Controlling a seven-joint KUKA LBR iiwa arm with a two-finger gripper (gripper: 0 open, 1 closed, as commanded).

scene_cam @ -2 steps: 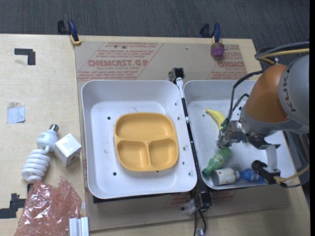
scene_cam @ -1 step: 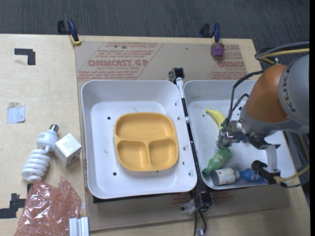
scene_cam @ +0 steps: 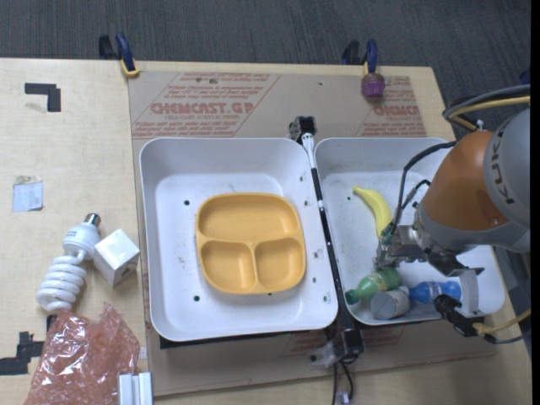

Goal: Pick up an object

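Note:
The right bin (scene_cam: 337,192) holds a yellow banana (scene_cam: 375,206) near its middle, a green bottle (scene_cam: 372,285) lying at the front, a grey can (scene_cam: 391,304) beside it and a blue bottle (scene_cam: 432,292) to the right. My gripper (scene_cam: 391,251) hangs low in this bin, just above the green bottle and right below the banana's near end. The wrist and its orange band (scene_cam: 462,188) cover the gripper's fingers from above. In the left bin (scene_cam: 169,226) lies a yellow divided plate (scene_cam: 251,243).
On the bench left of the bins lie a white spiral light bulb (scene_cam: 67,272), a small white cube (scene_cam: 116,256) and a crumpled pink bag (scene_cam: 80,357). A purple object (scene_cam: 373,84) sits by the far clamp. The bins' shared wall (scene_cam: 319,209) runs between them.

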